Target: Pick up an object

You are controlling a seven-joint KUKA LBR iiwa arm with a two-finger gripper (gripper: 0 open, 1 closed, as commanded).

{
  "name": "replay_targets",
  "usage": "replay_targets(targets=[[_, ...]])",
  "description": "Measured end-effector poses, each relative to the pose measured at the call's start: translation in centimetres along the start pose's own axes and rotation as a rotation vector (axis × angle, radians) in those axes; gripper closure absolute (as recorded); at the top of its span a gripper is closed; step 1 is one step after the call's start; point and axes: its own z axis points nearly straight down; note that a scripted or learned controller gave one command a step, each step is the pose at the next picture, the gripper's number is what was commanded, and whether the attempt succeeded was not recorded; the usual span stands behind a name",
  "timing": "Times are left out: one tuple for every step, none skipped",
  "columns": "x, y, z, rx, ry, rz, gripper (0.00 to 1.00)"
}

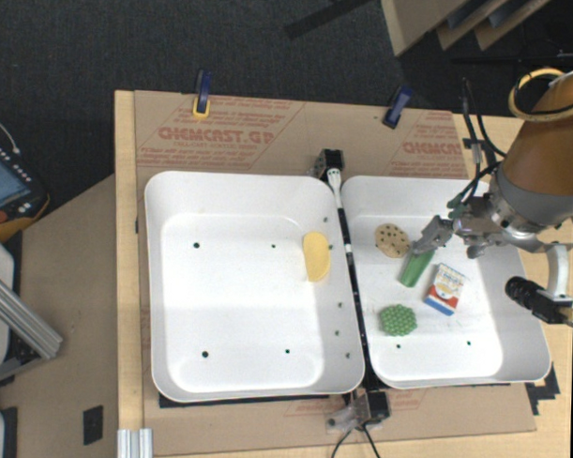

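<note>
Fingers (434, 236) (state unclear) touch green cylinder (416, 268), mid right bin (516, 368).

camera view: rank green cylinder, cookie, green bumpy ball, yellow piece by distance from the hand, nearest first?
Measured from the hand, over the right bin:
1. green cylinder, right at the hand's tip.
2. cookie, just to the hand's left in the picture.
3. green bumpy ball, nearer the right bin's front.
4. yellow piece, in the left bin, by its right wall.
</note>
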Motion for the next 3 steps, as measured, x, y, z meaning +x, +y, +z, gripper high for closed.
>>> replay_targets(targets=[[0.4, 3.9, 11.4, 0.002, 0.000, -0.002, 0.00], [-10.7, 9.7, 4.7, -0.014, -0.010, 0.005, 0.00], [-10.1, 9.6, 4.0, -0.008, -0.005, -0.001, 1.00]])
